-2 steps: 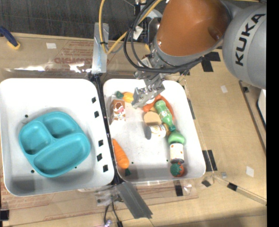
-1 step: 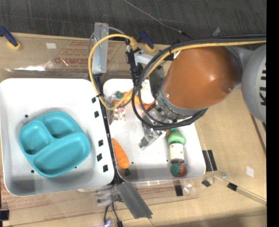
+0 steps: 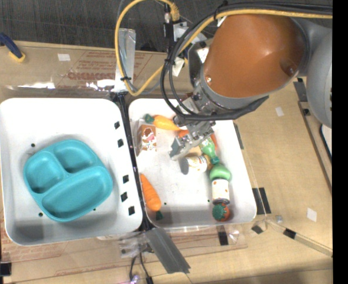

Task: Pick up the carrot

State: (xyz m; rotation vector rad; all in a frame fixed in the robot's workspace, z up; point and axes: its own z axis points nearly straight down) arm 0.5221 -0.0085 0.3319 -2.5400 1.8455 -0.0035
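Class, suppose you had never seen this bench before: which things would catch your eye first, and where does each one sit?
The big orange band of the arm dominates the top right, hanging over the right bin. Next comes the turquoise divided plate, alone in the left bin. Below the arm, the gripper hovers among small toy foods, with an orange carrot lying against that bin's left wall.

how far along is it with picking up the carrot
Early, by the look of it. Done: the arm has reached into the right bin, with the gripper low over the clutter near a small jar. In hand: nothing visibly held. Left: the carrot lies untouched by the bin's left wall, apart from the gripper, so reaching, grasping and lifting all remain.
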